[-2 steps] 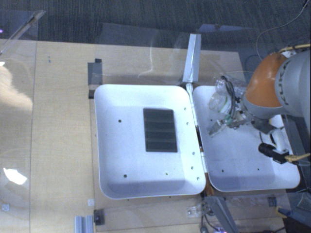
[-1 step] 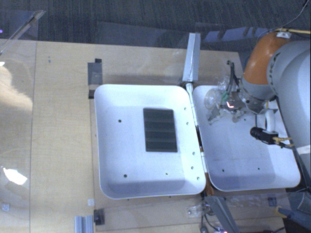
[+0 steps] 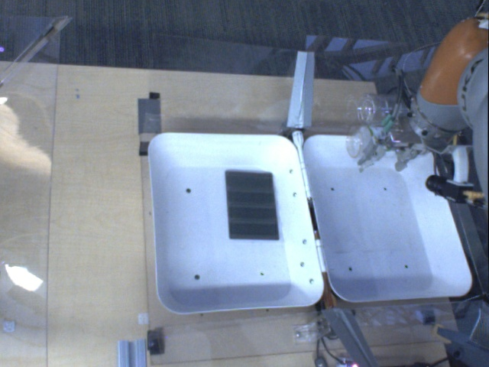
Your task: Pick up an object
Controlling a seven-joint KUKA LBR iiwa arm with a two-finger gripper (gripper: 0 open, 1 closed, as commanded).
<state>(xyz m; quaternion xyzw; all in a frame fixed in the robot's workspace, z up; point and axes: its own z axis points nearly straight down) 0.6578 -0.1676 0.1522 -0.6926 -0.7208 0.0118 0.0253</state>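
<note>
Camera view: two white bins side by side on wooden bench (image 3: 92,228). Left bin (image 3: 176,281) carries dark ribbed rectangular block (image 3: 253,205), flat, near centre, long axis running away from camera. Right bin (image 3: 428,281) bare white floor, a few small dots on it. Grey arm with orange band (image 3: 447,67) reaching in from right, wrist over far edge of right bin. Gripper (image 3: 380,157) sitting above back-left corner of right bin, well apart from block, divider rim between bins lying between the two.

Something clear and glassy (image 3: 368,113) just beside gripper, at far edge of right bin; too transparent and blurred to say what, or whether separate from tool. Fingers (image 3: 365,159) pale against white bin, gap not readable, so spread: cannot tell. Nothing seen between them; no contact with bin floor made out.

Risks, as judgement: only obvious pick target is block in other bin, so a descent here likely closes on nothing. Crossing to left bin at low height could clip raised rim between bins. Block lies low and flat, so grasp needs fingers across short side; misaligned approach likely to push it or slip off ribbed top. Clear item nearby could get knocked by wrist.
</note>
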